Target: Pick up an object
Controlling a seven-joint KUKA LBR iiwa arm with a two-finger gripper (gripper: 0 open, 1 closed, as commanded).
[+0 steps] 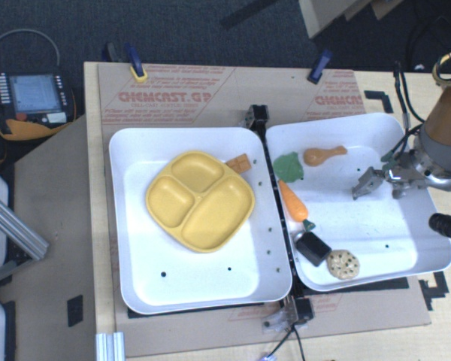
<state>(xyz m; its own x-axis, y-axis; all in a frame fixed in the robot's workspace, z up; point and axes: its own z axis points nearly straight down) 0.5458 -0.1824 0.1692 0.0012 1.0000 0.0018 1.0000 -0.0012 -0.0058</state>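
Right bin (376, 265), right half of the frame: the hand (379, 180) is seen at centre right with fingers spread wide, nothing between them. A glossy tan drumstick (323, 155) lies up-left of it, apart. A smooth tapered carrot (293, 200), a black block (313, 248) and a speckled round cookie (343, 263) are placed lower left.

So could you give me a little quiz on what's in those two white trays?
1. True or false: the yellow divided plate lies in the left bin.
2. Which lies nearest the toy carrot? A) chicken drumstick B) green leafy toy C) cookie
3. Fill in: the black block touches the ____.

Key: 1 true; 2 B; 3 cookie.
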